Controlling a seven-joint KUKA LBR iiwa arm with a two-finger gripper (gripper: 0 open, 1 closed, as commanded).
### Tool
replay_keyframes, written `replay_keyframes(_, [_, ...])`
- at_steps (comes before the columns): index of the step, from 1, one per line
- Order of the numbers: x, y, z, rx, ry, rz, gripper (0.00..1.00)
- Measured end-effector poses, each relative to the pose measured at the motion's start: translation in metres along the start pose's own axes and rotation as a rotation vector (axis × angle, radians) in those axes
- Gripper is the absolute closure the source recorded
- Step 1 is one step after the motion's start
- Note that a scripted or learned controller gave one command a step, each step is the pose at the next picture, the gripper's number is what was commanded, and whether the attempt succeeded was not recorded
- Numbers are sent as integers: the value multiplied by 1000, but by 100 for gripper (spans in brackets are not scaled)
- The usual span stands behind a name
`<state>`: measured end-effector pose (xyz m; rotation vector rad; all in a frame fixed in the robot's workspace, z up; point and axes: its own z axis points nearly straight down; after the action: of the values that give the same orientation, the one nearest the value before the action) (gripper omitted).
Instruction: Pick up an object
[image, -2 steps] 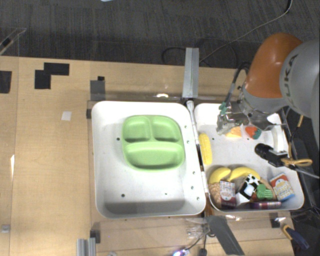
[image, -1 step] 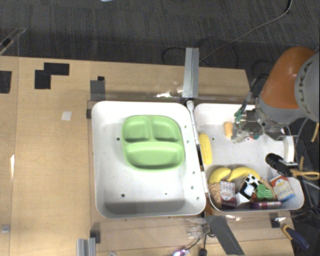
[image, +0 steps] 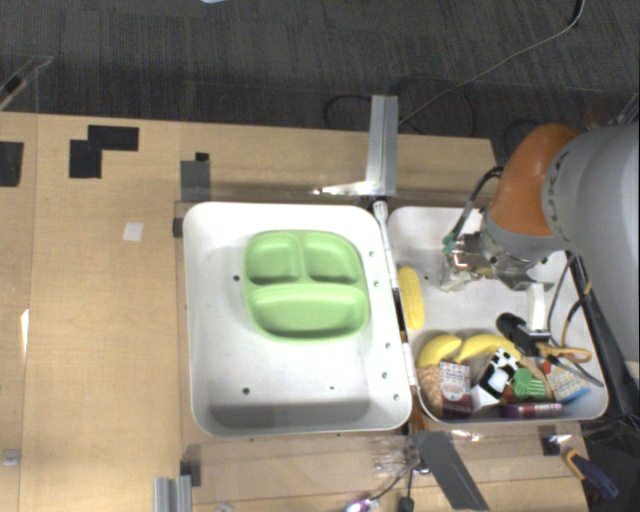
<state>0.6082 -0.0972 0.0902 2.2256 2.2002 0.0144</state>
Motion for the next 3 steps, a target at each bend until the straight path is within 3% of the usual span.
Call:
replay_keyframes(1, [-1, 0, 0, 1, -1, 1, 0])
replay_keyframes(2, [-26, -105, -3, 0, 0, -109, 0])
replay_keyframes(3, [-12, -113, -4, -13, -6, -338, 0])
